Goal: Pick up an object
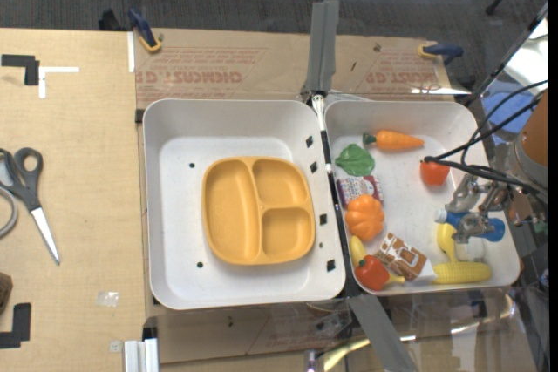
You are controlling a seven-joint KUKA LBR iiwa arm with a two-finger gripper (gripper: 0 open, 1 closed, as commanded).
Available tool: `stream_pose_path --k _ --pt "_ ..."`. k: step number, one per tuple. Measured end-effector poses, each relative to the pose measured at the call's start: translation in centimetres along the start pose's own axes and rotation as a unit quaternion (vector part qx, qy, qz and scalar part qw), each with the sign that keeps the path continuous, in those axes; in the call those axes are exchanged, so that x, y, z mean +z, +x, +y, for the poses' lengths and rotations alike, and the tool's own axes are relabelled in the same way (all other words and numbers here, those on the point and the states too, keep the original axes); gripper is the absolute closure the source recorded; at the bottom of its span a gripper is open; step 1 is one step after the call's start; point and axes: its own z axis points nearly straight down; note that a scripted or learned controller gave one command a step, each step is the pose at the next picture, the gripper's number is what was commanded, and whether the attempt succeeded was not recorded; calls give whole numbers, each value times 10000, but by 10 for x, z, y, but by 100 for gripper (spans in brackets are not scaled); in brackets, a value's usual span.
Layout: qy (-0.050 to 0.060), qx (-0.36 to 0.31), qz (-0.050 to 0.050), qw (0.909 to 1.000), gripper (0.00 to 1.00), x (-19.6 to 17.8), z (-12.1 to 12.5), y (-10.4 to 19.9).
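Observation:
The right bin holds several toy foods: a carrot, a green leaf, a red tomato, an orange pumpkin, a red pepper, a brown box and a corn cob. My gripper hangs low at the right side of this bin. It sits right over a blue piece and a small yellow piece. Nothing is visibly lifted in it.
In the left bin lies a yellow divided plate. A purple-and-white packet and a banana lie near the divider between the bins. Scissors rest on the bench at far left. Black cables cross the right bin's far right corner.

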Motion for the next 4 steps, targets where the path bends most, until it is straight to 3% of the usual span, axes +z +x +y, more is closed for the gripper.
stream_pose_path --k 1,2,3,4 --pt "18 -1668 -25 9860 100 85 41 -2" --pt "-4 -1415 9 9899 100 -30 110 -48" --pt "-6 -2454 7 9694 100 75 49 -20" --pt "-7 -2454 7 9694 0 75 50 -20"
